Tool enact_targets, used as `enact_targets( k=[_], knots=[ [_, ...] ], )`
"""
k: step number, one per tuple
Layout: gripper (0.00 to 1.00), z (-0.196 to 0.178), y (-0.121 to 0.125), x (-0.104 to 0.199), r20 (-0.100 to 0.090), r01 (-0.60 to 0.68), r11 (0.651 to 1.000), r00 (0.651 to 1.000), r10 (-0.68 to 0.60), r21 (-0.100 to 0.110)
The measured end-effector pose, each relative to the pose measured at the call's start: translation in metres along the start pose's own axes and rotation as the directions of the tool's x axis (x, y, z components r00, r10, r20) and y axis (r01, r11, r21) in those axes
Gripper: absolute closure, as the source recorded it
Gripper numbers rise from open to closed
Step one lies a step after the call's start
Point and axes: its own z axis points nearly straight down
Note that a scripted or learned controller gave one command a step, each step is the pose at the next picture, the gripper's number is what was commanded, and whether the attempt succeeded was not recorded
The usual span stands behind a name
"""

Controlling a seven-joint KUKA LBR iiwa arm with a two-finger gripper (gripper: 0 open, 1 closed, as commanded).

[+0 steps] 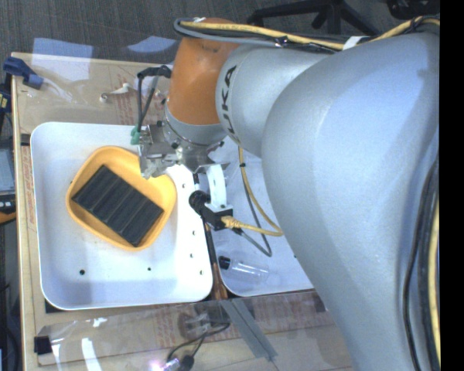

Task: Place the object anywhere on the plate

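The dark ribbed rectangular object (117,205) lies flat on the yellow plate (162,194) in the left bin (54,277), its long axis running upper left to lower right, while the gripper (156,161) hovers at the plate's upper right rim, its grip impossible to tell.

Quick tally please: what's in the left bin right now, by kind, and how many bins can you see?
Bins: 2, left and right
Yellow plate: 1, in the left bin
Dark ridged block: 1, lying on the plate
Total: 4
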Motion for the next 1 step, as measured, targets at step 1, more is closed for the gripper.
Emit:
enact_targets(
  k=[1],
  knots=[
    [1.0,0.0234,-0.0174,0.0192,-0.001,0.149,0.989,0.989,-0.149,0.005]
  ],
)
